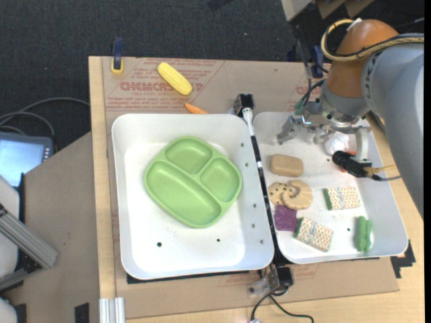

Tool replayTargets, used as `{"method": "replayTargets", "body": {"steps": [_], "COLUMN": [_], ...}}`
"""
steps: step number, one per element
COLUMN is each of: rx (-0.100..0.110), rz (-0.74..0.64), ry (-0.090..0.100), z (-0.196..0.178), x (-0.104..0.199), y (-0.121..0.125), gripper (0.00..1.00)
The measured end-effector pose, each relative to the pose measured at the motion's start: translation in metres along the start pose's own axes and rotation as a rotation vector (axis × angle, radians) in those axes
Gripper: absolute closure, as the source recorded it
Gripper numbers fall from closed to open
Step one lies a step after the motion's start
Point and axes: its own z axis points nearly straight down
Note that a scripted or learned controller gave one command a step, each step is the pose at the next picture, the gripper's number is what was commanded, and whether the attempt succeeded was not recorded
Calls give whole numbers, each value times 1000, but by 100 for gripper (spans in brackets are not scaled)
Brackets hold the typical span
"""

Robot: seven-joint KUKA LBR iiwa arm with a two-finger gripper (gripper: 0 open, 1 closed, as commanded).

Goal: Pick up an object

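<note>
Right bin (385, 210), near edge: green pod (363, 234), patterned packet (314, 233) and purple scrap (285, 217) are lying loose, spread for picking. Middle: tan block (286, 165), likeliest target. Just beyond it: my fingers (289, 129) are hanging apart, gripping nothing. Far tabletop (135, 89): yellow corn (174, 78).

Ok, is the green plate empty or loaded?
Empty. All three compartments of the plate show bare green, with nothing lying in them.
</note>
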Motion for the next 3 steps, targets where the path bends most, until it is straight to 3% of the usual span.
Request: {"method": "replayTargets", "body": {"steps": [3], "rx": [0], "rz": [0], "ry": [0], "z": [0], "x": [0], "y": [0], "gripper": [0]}}
